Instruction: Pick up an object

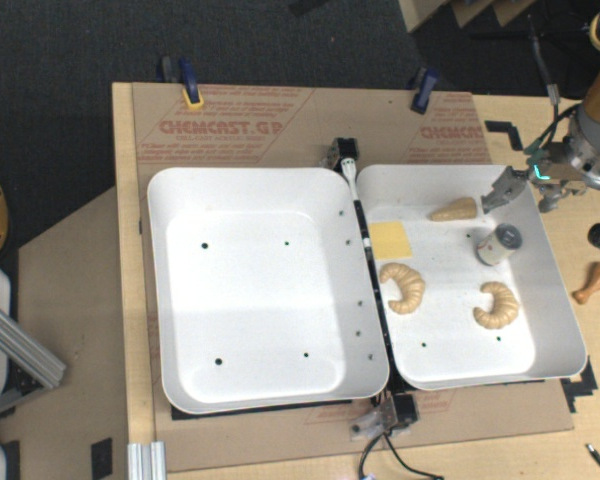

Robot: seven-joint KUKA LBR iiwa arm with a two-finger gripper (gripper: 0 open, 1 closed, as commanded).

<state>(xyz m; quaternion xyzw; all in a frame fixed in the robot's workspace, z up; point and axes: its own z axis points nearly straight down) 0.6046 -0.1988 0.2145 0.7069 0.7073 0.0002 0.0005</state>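
We see two bins side by side on the desk, touching along their inner edges. Left bin; right bin. In the right bin: a flat square piece near the inner edge; in front of it a curved pastry; a second curved pastry to its right, near the outer wall. Behind that, a small cylinder; a wedge-shaped piece lies behind and left of the cylinder. Two clamps sit at the desk's far edge. The gripper hangs over the right bin's far right corner, just beside the wedge.
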